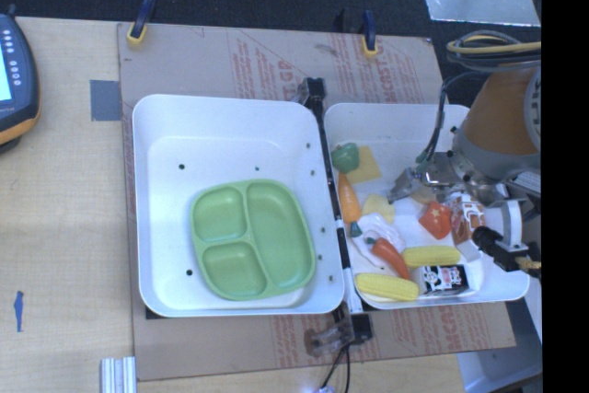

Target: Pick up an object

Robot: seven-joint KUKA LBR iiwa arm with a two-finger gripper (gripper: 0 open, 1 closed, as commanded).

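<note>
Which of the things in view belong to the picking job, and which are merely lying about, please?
Job: gripper; right bin with corn cob, carrot, red toy.
Lying about: green divided plate, left bin, pendant, clamps.

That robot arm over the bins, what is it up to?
The grey and orange arm reaches in over the right bin, which holds a heap of toy food: corn cobs, a carrot and a red piece. Its gripper hangs low among them, near the red piece, but I cannot tell that it holds anything. The left bin holds a green divided plate.
</note>
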